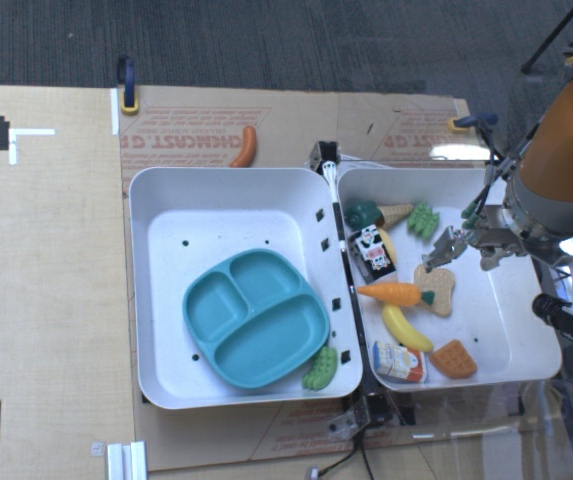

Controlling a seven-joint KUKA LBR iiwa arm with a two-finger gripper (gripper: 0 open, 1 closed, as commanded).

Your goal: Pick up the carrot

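1. The gripper point(463, 245) is seen at the right of the frame, above the right bin point(511, 313), with its fingers point(444, 250) spread apart and nothing caught between them.
2. The fingers are hung near a slice of toast point(439, 290), which lies just below and to the left of them; whether it is touched cannot be told.
3. The grey arm point(558, 183), with its orange band, is seen reaching in from the right edge of the frame.
4. The carrot point(391, 293) is found in the right bin, lying flat near the bin's left wall, its green end touching the toast, apart from the fingers.
5. A banana point(405, 328) is laid just below the carrot, and below that a small pouch point(399, 362) and an orange cracker-like piece point(453, 359) are set near the bin's lower wall.
6. Above the carrot a black-and-white carton point(374, 250) is placed, with a dark green item point(363, 214), a cone point(395, 212) and a light green leafy piece point(423, 219) along the upper wall.
7. In the left bin point(166, 268) a teal divided plate point(256, 316) is laid, with a green pickle-like item point(320, 369) at its lower right.
8. A sausage point(244, 146) is seen on the surface point(46, 298) above the left bin, in the upper middle of the frame.
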